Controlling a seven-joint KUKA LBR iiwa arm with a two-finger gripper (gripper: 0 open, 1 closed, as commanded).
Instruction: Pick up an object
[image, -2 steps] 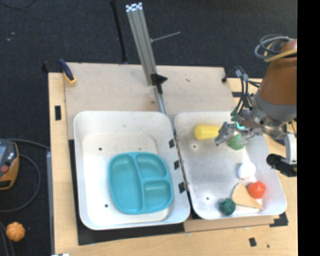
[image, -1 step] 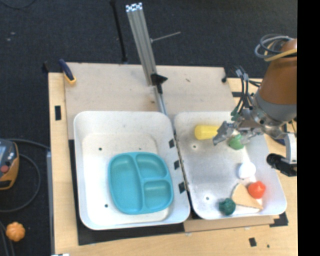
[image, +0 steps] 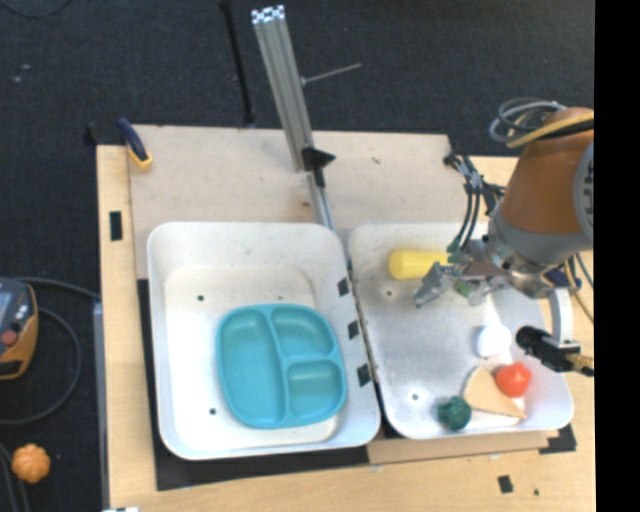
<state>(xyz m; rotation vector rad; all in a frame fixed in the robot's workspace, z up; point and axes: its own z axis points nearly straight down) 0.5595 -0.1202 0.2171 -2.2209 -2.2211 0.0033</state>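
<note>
Grey arm reaching in over right bin (image: 400, 400), claw (image: 432, 290) low beside yellow object (image: 412, 264), grip state unclear.

The grey arm (image: 545, 215) — orange band above its wrist — reaches in from the right, its gripper (image: 432, 290) held low, pointing left.

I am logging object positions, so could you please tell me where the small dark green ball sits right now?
The small dark green ball lies in the right-hand white bin, near its front edge, touching the left tip of the pale yellow wedge.
</note>
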